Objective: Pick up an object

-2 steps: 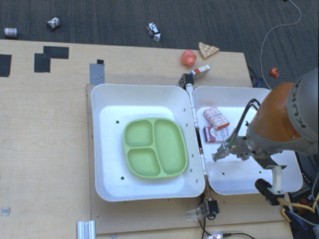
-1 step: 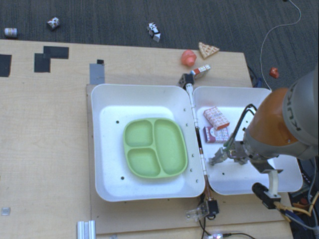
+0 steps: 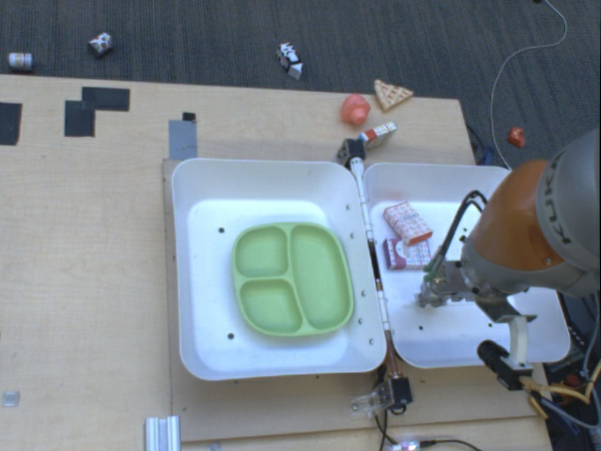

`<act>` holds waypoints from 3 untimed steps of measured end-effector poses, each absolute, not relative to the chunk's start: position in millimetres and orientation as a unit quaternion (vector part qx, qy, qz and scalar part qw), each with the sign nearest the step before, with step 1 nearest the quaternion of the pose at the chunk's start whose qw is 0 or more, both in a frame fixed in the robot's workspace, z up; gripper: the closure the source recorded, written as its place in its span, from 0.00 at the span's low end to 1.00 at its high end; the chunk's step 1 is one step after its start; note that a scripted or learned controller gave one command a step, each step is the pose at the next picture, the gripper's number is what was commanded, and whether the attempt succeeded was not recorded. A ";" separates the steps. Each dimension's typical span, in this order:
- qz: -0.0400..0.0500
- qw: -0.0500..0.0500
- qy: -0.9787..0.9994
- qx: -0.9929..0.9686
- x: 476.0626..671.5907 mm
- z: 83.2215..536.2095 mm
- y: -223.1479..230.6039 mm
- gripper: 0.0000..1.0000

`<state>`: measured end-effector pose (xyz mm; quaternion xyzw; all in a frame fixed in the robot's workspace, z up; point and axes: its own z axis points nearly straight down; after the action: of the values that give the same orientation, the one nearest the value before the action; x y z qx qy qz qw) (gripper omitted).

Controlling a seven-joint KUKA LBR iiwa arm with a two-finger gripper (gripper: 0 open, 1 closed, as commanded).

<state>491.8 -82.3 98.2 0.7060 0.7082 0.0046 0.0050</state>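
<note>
Your gripper (image 3: 430,294) hangs low over the right bin (image 3: 470,346); I can't tell its state. The small red-and-white carton (image 3: 408,222) lies just beyond it, near the divider. Probably light, thin-walled, crushable: take it across the narrow sides, gently.

Grey arm (image 3: 554,214) with orange band, reaching from the right, hand (image 3: 430,294) low.
</note>
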 end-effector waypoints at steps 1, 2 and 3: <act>0.005 0.005 0.708 0.706 491.7 98.1 -82.3 0.00; 0.006 0.006 0.709 0.705 493.2 108.6 -81.4 1.00; 0.006 0.006 0.709 0.705 493.1 108.5 -81.4 0.00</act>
<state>493.1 -81.4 108.5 0.7053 0.7089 0.0060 0.0058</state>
